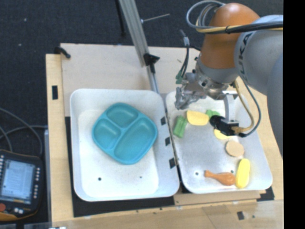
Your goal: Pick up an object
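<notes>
While 1 bin (pixel 114 175) holds a blue tray (pixel 125 132), the other bin (pixel 205 151) holds toys (pixel 197 118).

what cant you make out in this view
1. Right bin, camera view: its far corner is hidden under the arm and gripper.
2. Green object, camera view: too small and blurred to identify.
3. Screen device, camera view: cut off by the left edge.
</notes>
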Available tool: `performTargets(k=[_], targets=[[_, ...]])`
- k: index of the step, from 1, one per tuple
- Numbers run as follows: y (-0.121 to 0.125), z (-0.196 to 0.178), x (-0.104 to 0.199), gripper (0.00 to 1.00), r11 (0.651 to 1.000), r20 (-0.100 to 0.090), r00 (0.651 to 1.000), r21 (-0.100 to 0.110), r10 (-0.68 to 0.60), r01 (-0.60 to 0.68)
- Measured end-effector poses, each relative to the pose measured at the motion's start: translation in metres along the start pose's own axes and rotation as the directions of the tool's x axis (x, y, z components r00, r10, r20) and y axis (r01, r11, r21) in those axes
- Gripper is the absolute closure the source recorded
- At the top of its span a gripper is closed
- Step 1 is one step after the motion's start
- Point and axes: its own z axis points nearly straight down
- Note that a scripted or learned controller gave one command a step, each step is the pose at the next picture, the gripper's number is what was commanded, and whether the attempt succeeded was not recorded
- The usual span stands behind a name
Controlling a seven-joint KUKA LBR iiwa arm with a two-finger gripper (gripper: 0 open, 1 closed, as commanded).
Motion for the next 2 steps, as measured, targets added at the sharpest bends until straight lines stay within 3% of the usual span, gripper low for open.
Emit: performTargets(k=[2], targets=[[-0.007,-0.002,0.092,1.00,1.000,0.000,1.000,-0.001,0.001,-0.001]])
